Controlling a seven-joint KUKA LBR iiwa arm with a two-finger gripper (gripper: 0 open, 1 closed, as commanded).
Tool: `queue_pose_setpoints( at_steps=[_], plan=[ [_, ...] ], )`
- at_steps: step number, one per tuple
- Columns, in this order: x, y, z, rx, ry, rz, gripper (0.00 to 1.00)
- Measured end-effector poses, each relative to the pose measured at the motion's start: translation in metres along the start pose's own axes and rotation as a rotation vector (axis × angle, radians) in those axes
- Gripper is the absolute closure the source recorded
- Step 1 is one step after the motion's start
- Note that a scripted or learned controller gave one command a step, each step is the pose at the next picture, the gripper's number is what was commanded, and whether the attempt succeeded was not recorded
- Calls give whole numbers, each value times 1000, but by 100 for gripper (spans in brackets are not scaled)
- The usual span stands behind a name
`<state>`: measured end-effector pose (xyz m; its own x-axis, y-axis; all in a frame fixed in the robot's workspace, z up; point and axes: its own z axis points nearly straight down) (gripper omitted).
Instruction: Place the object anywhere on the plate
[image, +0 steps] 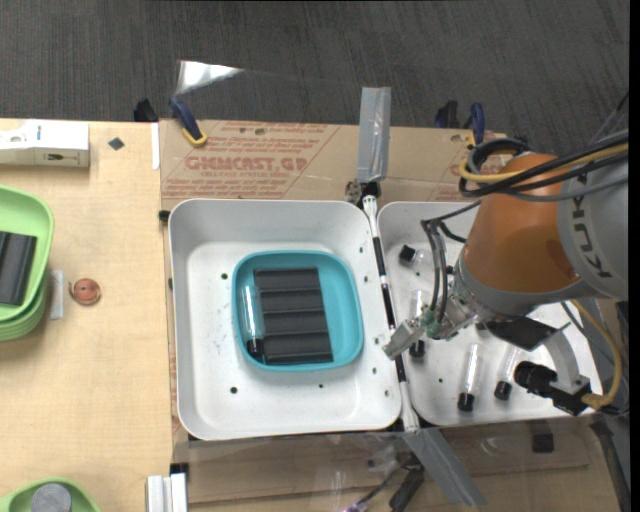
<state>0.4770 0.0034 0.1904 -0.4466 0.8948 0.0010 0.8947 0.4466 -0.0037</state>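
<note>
While hand (410, 338) hovers over right bin (440, 405), grip unclear, teal plate (348, 300) in left bin (200, 330)

I see bright, even overhead light and soft shadows. Glare whitens the bins (190, 330); focus softens toward six o'clock.

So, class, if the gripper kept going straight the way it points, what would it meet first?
Probably the divider rim just left of the gripper; depth is unclear, so possibly the right bin floor instead.
</note>
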Motion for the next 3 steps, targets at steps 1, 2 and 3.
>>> queue_pose_setpoints(
  at_steps=[1, 2, 3],
  plan=[
    [71, 36, 0, -1, -1, 29, 0],
    [11, 7, -58, -2, -2, 52, 0],
    [83, 60, -109, -1, -2, 145, 0]
  ],
)
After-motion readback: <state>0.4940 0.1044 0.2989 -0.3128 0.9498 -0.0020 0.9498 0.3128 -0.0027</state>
